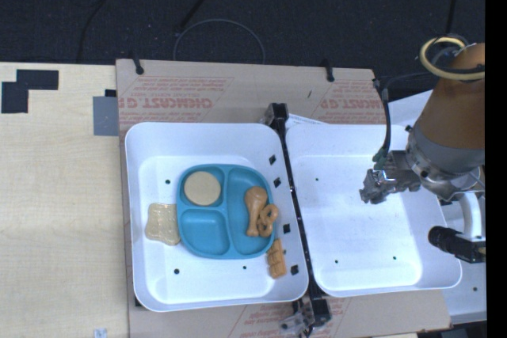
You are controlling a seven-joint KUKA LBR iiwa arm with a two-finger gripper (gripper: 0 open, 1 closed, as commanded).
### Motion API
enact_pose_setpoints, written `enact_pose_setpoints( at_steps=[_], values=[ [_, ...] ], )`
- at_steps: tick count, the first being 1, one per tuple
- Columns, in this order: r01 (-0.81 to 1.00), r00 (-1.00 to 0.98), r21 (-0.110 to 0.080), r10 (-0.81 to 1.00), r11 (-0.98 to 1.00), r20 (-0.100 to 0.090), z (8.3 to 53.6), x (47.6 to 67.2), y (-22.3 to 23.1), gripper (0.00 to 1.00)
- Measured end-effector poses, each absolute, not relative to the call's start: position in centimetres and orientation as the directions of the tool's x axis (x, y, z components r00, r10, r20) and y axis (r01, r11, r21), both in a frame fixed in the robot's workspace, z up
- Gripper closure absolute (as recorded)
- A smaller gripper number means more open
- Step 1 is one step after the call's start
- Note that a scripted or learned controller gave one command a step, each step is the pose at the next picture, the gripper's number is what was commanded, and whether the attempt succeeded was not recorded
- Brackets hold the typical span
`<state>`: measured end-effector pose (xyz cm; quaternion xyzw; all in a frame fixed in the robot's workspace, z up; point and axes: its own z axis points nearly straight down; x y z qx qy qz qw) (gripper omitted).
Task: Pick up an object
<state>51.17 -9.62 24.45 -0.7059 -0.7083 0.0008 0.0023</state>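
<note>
Starting big: two shallow white bins side by side, the left white bin [136, 170] holding all the goodies and the right white bin [348, 249] hosting the grey and orange KUKA arm [451, 115]. Down at the arm's tip, a dark two-finger gripper [379, 187] low over the right bin's floor, nothing visibly held; open or shut, honestly can't tell from this angle. Over in the left bin, a blue three-compartment plastic plate [207, 233] carrying a round tan cookie-like disc [201, 187] in the upper left pocket and a tan drumstick-shaped toy [255, 210] in the right pocket, touching a small brown pretzel-shaped piece [270, 216] just beside it. Just beside the plate's left edge, a pale toast-like slice [163, 223]; near its lower right corner, against the divider, a small brown lumpy chunk [276, 259]. Step-wise, looks like pre-grasp at best: nothing picked yet, and well apart from every candidate. Next move probably calls for lifting clear of the bin wall, crossing the divider to the left bin, then dropping straight down over one item. Picking the drumstick as the likely target: long axis roughly top-to-bottom in the view, slightly tilted, fatter end apparently toward the top. So, worth closing across the narrow width rather than along the length, and watching the plate's ridges and that pretzel neighbour.
</note>
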Motion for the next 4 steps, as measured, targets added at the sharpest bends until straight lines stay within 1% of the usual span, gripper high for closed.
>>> enact_pose_setpoints(
  at_steps=[1,2,3,4],
  values=[
    [1.0,-0.004,-0.002,1.0,0.004,0.002,24.8,51.6,-4.8,1.0],
    [1.0,-0.005,-0.003,1.0,0.005,0.002,24.7,53.6,0.5,1.0],
    [1.0,-0.003,-0.003,1.0,0.003,0.0,23.4,55.3,5.4,1.0],
    [1.0,-0.002,-0.004,1.0,0.002,0.0,21.9,55.8,10.5,1.0]
  ],
)
